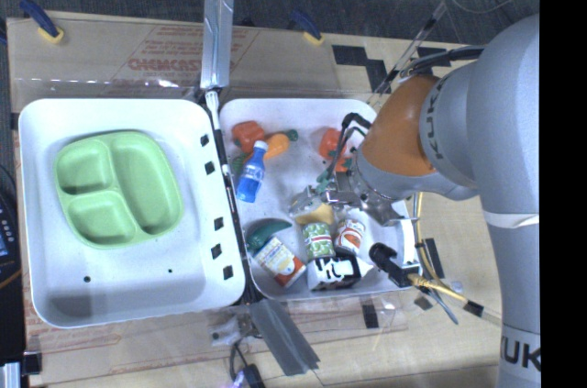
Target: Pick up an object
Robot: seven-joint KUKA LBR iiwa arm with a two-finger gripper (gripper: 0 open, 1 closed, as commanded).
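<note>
Down in the right bin (275, 113), low over the clutter: end effector (330, 191), reaching in from the right under the grey arm (477, 129) and its orange band (404, 134). Cannot tell whether apart or together, hidden among the items and the wrist hardware. Nothing seen clamped between.

Just beneath and beside the end effector: a yellowish piece (316, 214). Close below that, a green-labelled can (318, 241) and a red-and-white can (349, 237), side by side, with a black-and-white item (335, 271) at the bin's near edge. Left of these, a small carton (280, 260) touching a dark green lid-like shape (266, 232).

Further up the bin: a blue bottle (250, 174), tilted, white cap toward the top. Next to it an orange-red piece (247, 134) and a carrot (278, 144). Another orange piece (331, 141) near the bin's right side, just beside the wrist.

Over in the left bin (46, 194): a green divided tray (116, 187), three compartments, well apart from the end effector.

Beyond the bins on the surface (119, 42): two blue clamps (41, 19) along the far edge.
</note>
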